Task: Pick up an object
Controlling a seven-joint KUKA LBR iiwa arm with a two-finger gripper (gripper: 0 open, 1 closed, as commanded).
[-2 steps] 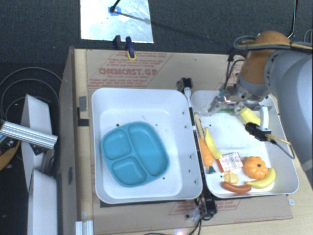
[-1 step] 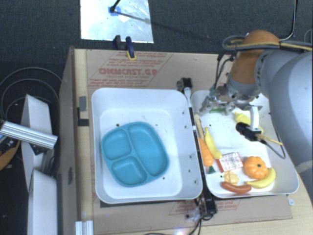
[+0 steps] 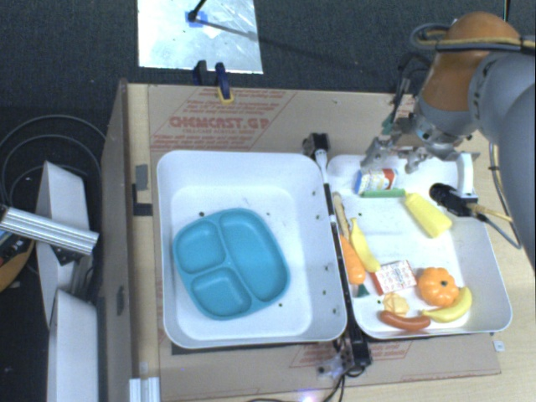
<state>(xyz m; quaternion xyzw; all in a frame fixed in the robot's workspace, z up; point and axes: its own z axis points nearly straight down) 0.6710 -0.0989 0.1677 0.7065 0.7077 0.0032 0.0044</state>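
Red-and-green carton (image 3: pixel 377 180) is lying at the far left corner of the right bin (image 3: pixel 479 254), just beside the rim that is dividing the two bins, and it is looking like the likeliest thing for this try. The hand (image 3: pixel 389 153) is hanging directly over it, near its top edge, with the arm (image 3: pixel 469 65) reaching in from the right and bending down over the bin's far side. Whether the hand is open or closed I cannot tell; the carton is resting on the bin floor, so nothing is being held.

The carton is sitting somewhat apart from the other toy foods, which is probably making it the easier choice. A yellow block (image 3: pixel 427 214) is lying near it to the right, not touching. The orange pumpkin (image 3: pixel 439 285), the banana (image 3: pixel 452 306) and the carrot (image 3: pixel 353 266) are crowding the near half, well apart from the hand.

The left bin (image 3: pixel 209 170) is carrying a blue divided plate (image 3: pixel 230 262). Both bins are sitting side by side on the cardboard-covered surface (image 3: pixel 234 115).

The bin wall close behind the carton is leaving little room, so a descent here is risking a clip on the rim.
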